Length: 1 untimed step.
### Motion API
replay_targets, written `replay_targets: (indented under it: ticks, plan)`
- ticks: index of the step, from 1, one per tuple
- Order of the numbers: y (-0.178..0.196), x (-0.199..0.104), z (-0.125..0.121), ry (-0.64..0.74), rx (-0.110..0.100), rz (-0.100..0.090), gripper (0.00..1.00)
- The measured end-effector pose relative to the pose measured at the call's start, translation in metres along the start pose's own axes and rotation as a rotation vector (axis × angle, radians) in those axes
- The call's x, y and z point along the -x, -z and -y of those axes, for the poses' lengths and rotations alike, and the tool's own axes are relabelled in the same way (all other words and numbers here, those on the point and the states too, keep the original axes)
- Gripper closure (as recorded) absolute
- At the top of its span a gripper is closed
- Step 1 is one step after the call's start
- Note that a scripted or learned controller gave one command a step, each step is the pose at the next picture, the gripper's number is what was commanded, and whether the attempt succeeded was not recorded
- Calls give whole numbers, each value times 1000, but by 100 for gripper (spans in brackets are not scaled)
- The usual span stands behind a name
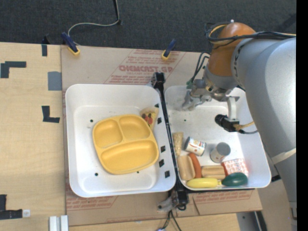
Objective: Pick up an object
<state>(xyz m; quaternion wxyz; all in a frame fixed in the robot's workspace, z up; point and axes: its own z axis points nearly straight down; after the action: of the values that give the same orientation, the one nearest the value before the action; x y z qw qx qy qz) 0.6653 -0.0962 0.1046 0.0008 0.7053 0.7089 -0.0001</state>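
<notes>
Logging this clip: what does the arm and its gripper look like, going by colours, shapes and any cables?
The arm is thick, rounded and light grey, with a glossy orange band above the wrist. Thin dark cables loop around that band and run down to the gripper, a small grey metal unit. A black fitting with a cable sits beside it.

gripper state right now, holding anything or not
Gripper: cannot be told. It hangs over the upper part of the right bin, apart from the toy food lying along that bin's lower edge.
</notes>
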Motion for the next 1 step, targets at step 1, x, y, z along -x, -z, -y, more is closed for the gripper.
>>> replay_targets:
  ticks: [1]
  plan:
    - [0,0,0,0,0,0,0]
